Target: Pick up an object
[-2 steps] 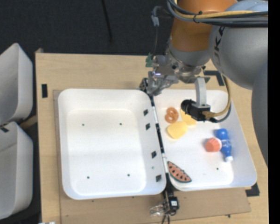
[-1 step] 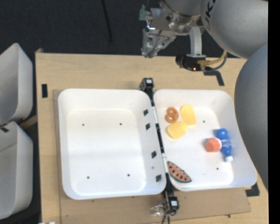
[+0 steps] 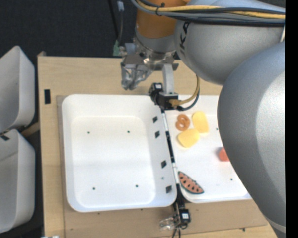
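My gripper [image 3: 131, 78] hangs high over the back rim of the left bin [image 3: 109, 157], under the arm's orange band. I see nothing held in it. The objects lie in the right bin [image 3: 211, 175]: an orange ring [image 3: 183, 121], a yellow piece [image 3: 200, 121] beside it, another yellow piece [image 3: 188, 138] just in front, a red piece [image 3: 223, 154] partly hidden by the arm, and a watermelon slice [image 3: 190, 183] near the front left corner. The gripper is left of and behind all of them.
The arm's large grey body [image 3: 258, 108] covers the right part of the right bin. A black cable and bracket [image 3: 164, 99] run along the divide between the bins. White containers [image 3: 7, 133] stand off the bench at left.
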Controlling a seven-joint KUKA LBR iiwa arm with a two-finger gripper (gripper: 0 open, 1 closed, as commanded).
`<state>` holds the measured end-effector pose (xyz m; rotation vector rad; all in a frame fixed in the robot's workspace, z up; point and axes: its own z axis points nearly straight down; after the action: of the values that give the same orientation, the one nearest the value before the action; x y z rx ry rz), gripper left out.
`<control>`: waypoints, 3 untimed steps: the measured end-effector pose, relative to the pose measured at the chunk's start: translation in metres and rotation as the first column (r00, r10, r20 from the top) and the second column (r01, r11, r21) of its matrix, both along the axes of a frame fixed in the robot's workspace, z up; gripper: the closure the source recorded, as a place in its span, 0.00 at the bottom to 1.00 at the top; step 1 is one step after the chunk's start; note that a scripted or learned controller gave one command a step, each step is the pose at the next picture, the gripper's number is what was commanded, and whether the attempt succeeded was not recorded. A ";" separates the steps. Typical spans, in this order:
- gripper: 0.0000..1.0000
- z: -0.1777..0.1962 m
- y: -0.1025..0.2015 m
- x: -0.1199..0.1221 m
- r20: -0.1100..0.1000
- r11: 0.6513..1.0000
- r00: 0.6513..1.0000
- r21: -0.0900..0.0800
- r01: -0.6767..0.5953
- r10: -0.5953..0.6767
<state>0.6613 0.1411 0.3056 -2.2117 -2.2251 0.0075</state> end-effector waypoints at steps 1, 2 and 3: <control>1.00 -0.020 -0.079 -0.018 0.005 1.000 1.000 -0.003 0.010 -0.010; 1.00 -0.049 -0.063 -0.052 0.002 1.000 1.000 -0.001 0.004 -0.004; 1.00 -0.045 -0.050 -0.177 -0.001 1.000 1.000 0.000 0.004 -0.004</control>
<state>0.4844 0.0911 0.2609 -2.2153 -2.2205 0.0082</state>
